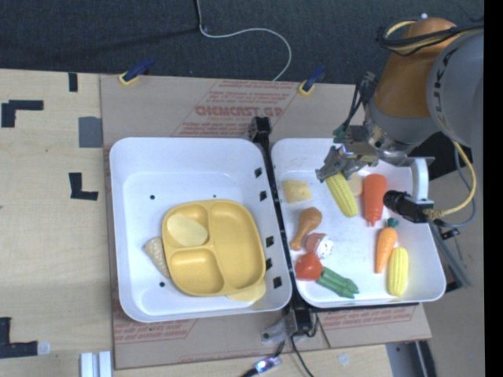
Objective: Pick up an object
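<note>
- Your gripper point(339, 169) sits low over the right bin point(428, 293), far side, fingers closed down on the top end of a corn cob point(342, 194), which slants across the floor.
- Crowded there: red pepper point(372, 197) just beside the cob on the arm side, pale chip point(296, 191) near it on the other.
- Nearer you: drumstick point(306, 226), carrot point(384, 247), 2nd corn point(398, 271), tomato point(308, 267), green veg point(339, 283).
- Left bin point(130, 163): yellow tray point(214, 247), well apart.

Single fixed overhead camera, slanted down, both white bins point(126, 210) in frame
</note>
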